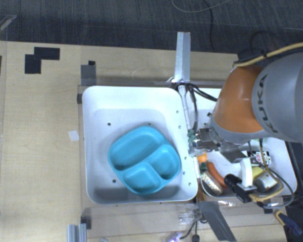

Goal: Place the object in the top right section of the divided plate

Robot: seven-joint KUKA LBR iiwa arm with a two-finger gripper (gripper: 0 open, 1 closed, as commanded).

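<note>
The divided plate point(144, 159) lies in the left bin point(98, 110); the arm point(265, 97) overhangs the right bin point(292, 168).

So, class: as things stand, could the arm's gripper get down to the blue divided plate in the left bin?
Probably yes. The blue divided plate lies open in the left bin with nothing over it. The arm hangs above the right bin, beside the shared wall.

Open room above divided plate point(144, 159); cluttered right bin point(288, 150) under arm point(262, 100)

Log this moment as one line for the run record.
arm: over right bin | divided plate: left bin, sections bare | carrot: right bin | placement: not yet done
</note>
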